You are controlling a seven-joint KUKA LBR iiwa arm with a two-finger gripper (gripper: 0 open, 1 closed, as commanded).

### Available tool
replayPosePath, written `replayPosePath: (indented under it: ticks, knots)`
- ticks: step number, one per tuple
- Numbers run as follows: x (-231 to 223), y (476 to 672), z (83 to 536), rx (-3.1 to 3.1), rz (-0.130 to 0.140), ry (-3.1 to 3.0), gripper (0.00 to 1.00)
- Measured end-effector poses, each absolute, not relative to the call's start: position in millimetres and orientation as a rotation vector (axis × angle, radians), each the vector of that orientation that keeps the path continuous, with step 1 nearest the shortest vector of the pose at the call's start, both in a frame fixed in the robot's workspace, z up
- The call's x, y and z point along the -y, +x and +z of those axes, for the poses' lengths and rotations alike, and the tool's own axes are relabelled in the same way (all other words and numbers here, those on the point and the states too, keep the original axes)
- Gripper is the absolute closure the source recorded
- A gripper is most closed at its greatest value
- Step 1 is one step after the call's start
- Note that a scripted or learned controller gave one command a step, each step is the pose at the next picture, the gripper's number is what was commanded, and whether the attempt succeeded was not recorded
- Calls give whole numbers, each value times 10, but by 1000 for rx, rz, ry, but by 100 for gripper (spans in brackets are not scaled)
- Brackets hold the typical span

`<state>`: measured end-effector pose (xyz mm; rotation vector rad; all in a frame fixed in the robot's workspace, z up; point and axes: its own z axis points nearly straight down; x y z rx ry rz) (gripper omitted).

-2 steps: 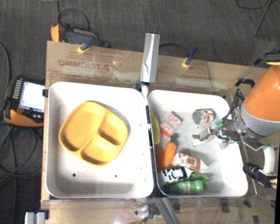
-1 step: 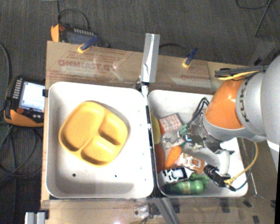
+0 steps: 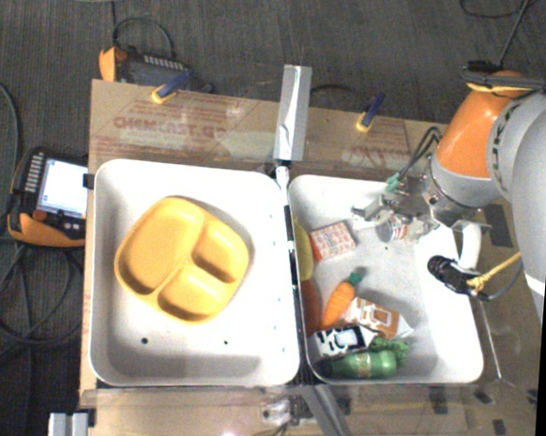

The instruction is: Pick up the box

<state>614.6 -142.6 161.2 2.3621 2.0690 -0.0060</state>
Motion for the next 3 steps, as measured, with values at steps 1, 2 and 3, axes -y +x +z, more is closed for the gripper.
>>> replayPosePath:
  ticks: [1,2,3]
  knots:
    - [978,6342,1008,-2256,7,2176,0]
    - [974,6350,1107,-2255,7,2175,100]
    - [974,6343,1097,-2256,4,2176,0]
